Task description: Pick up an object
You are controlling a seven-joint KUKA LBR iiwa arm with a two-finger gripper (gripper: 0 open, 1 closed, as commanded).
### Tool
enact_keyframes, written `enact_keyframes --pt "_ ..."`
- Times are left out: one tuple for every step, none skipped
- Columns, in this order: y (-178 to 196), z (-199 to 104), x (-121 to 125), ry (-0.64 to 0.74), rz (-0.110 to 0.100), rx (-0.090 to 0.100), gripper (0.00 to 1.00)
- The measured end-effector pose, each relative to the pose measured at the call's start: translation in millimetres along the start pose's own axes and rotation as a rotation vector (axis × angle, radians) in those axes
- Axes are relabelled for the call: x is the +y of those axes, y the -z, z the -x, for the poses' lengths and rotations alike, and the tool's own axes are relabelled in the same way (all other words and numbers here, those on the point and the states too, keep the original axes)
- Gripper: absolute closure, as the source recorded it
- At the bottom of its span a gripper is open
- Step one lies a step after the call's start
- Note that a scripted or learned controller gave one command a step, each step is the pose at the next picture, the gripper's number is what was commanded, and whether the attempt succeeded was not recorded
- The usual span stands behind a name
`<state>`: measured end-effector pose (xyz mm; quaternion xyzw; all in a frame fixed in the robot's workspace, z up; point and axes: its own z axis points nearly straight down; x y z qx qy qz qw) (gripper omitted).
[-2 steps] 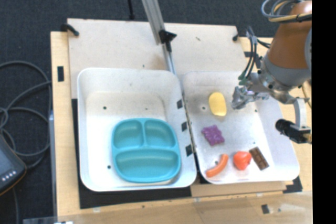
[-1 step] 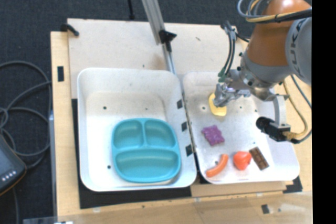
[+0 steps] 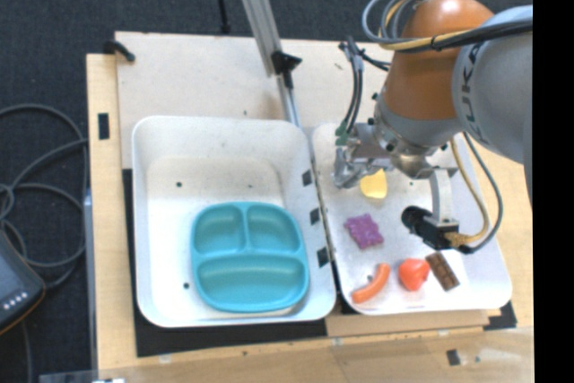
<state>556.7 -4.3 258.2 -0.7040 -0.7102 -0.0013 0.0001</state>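
Observation:
My gripper (image 3: 352,168) hangs low over the back left of the right bin (image 3: 489,269), under the orange wrist band. A yellow piece (image 3: 374,186) lies just to its right, touching or nearly touching it. Further forward in that bin lie a purple block (image 3: 364,231), an orange carrot-shaped piece (image 3: 371,281), a red round piece (image 3: 413,274) and a brown block (image 3: 442,271). Nothing shows lifted off the bin floor.
The left bin (image 3: 157,193) holds a teal divided plate (image 3: 249,257). A metal post (image 3: 260,4) slants up behind the bins. A black cable fitting (image 3: 426,226) with yellow hoses hangs from the arm over the right bin.

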Motion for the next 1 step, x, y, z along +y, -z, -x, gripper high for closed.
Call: enact_keyframes --pt "-6.7 -52.7 9.0 -0.001 -0.001 -0.001 1.00"
